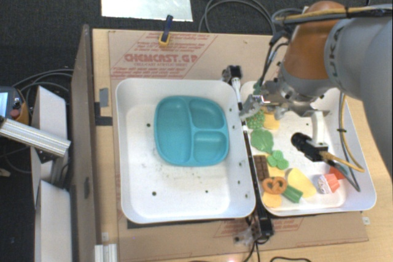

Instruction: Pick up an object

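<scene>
The grey robot arm (pixel 363 49) reaches in from the right, its curved orange band (pixel 312 49) above the wrist. It bends down so that the end effector (pixel 263 102) hangs low over the upper left corner of the shallow white plastic right-hand bin (pixel 363 194), close to the wall shared with the shallow white plastic left-hand bin (pixel 138 196). Whether the end effector is open or closed cannot be told, and nothing can be seen in its hold.

The flat brown cardboard sheet (pixel 184 49) under the bins carries red print. The largest line seems to read "CHEMCAST GP"; the smaller lines around it are too fine to read.

The things to pick lie in the right-hand bin. A small bumpy green piece (pixel 256 119) sits just below the end effector, with a small rounded yellow piece (pixel 271 124) beside it. Further down lie a leafy green piece (pixel 263 140) and a smaller lobed green piece (pixel 278 161). A ridged dark brown bar (pixel 261 164) lies along the bin's left wall. Below these are a looped orange-brown pretzel shape (pixel 273 184), a smooth yellow wedge (pixel 299 179) and a short green stub (pixel 293 195). A small red-orange block (pixel 334 181) lies near the right side.

The left-hand bin holds a smooth teal plastic divided plate (pixel 190 131) with rounded corners and three compartments, lying flat.
</scene>
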You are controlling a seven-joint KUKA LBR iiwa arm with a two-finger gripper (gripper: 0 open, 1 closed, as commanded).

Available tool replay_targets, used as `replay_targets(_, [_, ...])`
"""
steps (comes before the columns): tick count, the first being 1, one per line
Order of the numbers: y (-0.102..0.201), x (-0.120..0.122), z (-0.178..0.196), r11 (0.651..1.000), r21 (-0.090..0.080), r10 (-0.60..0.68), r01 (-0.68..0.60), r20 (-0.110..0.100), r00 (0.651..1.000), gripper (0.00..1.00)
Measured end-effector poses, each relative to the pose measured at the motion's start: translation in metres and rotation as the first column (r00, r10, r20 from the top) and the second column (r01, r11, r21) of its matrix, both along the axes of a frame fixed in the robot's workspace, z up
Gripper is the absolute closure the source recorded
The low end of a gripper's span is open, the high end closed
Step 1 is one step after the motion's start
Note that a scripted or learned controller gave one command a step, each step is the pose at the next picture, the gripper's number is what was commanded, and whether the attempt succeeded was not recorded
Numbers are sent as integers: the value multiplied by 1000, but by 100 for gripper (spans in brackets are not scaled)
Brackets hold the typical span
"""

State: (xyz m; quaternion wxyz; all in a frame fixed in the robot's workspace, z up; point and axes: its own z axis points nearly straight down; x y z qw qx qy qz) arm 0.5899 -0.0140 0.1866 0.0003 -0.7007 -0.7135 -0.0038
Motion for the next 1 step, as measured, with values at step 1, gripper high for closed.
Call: replay_targets(1, [-49, 25, -2, 1000, -6, -18, 18, -1, 1000, 0])
